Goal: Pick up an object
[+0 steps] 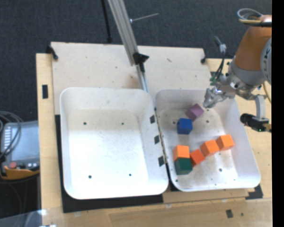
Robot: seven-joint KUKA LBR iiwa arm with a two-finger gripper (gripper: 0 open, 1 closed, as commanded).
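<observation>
The right bin [244, 171] holds several blocks: a purple block [195, 111], a blue cube [184, 126], an orange cube [181, 151] with a dark green cube [183, 165] just in front of it, and an orange bar of joined cubes [211, 148] lying at a slant. My gripper [210, 100] hangs over the back of the right bin, just right of and behind the purple block, pointing down toward it. No block shows between its tips.
The left bin [71, 174] sits beside the right one. A slanted metal pole [125, 30] rises from behind the bins' shared edge. Small black clips [158, 139] line the divide. A device with cables [16, 148] lies off the bench at left.
</observation>
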